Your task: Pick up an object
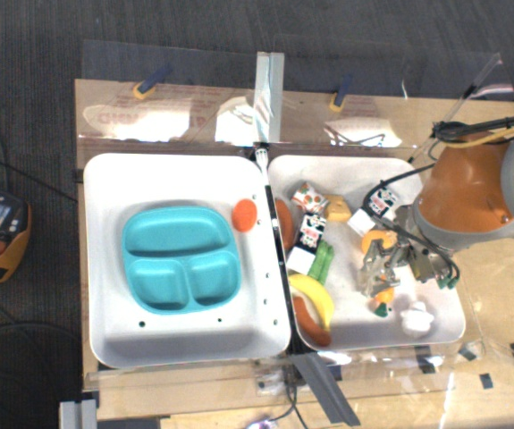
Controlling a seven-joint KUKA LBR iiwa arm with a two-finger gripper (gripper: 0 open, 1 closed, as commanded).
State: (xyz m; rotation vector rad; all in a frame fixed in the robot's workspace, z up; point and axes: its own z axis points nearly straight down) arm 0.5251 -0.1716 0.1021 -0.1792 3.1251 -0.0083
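My gripper (pixel 378 273) hangs low over the right part of the right bin (pixel 435 333), its two fingers apart and nothing visibly between them. An orange-yellow toy (pixel 377 239) lies just behind the fingers. A small orange and green piece (pixel 382 307) sits just in front of them, with a white lump (pixel 416 316) to its right. Further left in this bin lie a yellow banana (pixel 315 297), a green stick (pixel 322 263), two black-and-white printed blocks (pixel 311 231) and a yellow chunk (pixel 338 209).
The left bin (pixel 105 329) holds a teal divided tray (pixel 181 257) and an orange ball (pixel 244 214). A brown item (pixel 283 223) lies along the wall between the bins. The arm's orange band (pixel 467 186) overhangs the right bin's far right corner.
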